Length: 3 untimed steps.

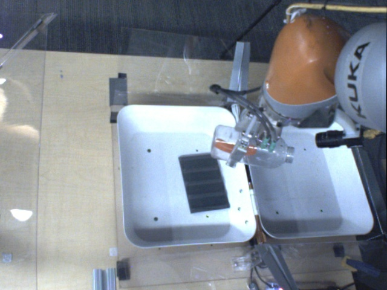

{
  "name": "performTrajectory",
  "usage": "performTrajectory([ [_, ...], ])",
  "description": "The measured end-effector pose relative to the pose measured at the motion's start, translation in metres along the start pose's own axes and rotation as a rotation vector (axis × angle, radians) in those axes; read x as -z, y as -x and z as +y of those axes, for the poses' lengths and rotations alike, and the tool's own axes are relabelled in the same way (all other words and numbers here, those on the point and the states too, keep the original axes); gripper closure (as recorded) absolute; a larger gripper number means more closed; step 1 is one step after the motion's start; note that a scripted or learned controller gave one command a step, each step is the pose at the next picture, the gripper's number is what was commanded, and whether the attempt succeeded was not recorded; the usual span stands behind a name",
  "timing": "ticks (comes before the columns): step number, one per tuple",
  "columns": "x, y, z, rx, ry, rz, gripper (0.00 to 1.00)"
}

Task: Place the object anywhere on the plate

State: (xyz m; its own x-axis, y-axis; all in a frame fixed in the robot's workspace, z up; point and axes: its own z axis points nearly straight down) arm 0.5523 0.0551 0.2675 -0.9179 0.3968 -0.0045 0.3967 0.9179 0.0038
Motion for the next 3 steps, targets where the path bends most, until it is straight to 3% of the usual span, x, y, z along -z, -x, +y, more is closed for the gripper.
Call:
performTrajectory([
  [3,0.035,0.003,0.006,0.001,0.015,-0.017,1.0],
])
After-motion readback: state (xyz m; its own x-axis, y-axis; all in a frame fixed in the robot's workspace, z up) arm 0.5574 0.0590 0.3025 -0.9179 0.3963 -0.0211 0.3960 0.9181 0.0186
